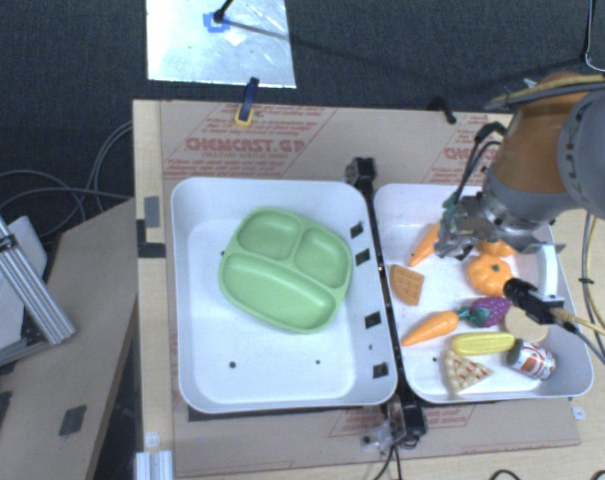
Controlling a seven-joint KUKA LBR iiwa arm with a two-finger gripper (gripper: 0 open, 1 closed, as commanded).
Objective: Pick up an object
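Observation:
The right bin (572,373) holds several toy foods. An orange carrot piece (422,247) lies at its upper left, with a tan cracker (407,286) just below it. An orange fruit (490,273) sits mid-bin, a purple piece (488,311) under it. Lower down are a second carrot (430,327), a yellow corn cob (482,344), a pizza slice (466,372) and a small can (531,359). My gripper (454,236) hangs low over the bin's upper part, between the carrot piece and the orange fruit, close to both. Nothing is visibly held.
The left bin (197,368) holds a green divided plate (285,268). A black divider with clips (374,268) runs between the bins. The arm's grey and orange body (542,158) covers the right bin's upper right corner. Cables lie off the bench at left.

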